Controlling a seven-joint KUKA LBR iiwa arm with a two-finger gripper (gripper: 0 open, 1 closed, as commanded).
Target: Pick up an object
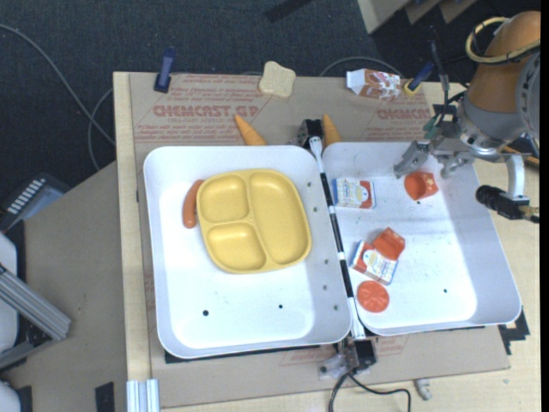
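The right bin point(480, 256) has bare floor along its right and lower-right parts, while its objects sit toward the left and top. The left bin point(171, 256) carries a yellow divided tray point(255, 220) in its upper middle, with bare white floor below it. A hot dog point(190, 204) lies just beside the tray's left edge, its long axis running top to bottom.

The gripper point(422, 163) hangs over the upper part of the right bin, near the top rim. Its grey fingers point(410, 160) are spread apart, and a small red object point(420, 185) sits just below them, not between them; whether they touch it cannot be told.

Lower left in the same bin lie a small white carton point(353, 193), a red-and-white carton point(379, 255) tilted on a diagonal, and a red disc point(373, 296) near the bottom rim. Beyond the bins, a bread slice point(277, 79) and a carrot point(249, 130) rest on the bench point(141, 110).
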